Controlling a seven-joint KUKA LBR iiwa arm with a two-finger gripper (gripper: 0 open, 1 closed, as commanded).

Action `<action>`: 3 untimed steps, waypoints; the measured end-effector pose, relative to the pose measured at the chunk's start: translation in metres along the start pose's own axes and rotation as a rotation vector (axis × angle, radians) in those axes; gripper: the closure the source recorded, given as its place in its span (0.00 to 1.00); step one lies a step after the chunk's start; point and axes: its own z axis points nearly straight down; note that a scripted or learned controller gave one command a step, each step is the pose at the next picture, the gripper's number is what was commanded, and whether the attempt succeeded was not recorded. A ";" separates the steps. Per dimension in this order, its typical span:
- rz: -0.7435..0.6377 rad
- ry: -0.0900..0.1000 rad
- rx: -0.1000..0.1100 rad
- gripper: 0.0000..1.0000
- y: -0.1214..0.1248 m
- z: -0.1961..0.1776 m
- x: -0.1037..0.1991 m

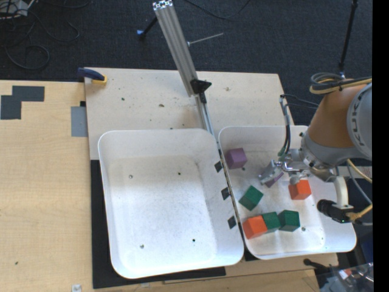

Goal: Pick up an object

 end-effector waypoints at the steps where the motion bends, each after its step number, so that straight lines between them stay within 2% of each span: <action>1: 0.002 -0.001 -0.008 0.00 0.001 0.033 0.000; 2: 0.009 0.000 -0.008 1.00 0.001 0.023 -0.001; 3: -0.005 -0.003 -0.012 1.00 0.010 -0.034 -0.005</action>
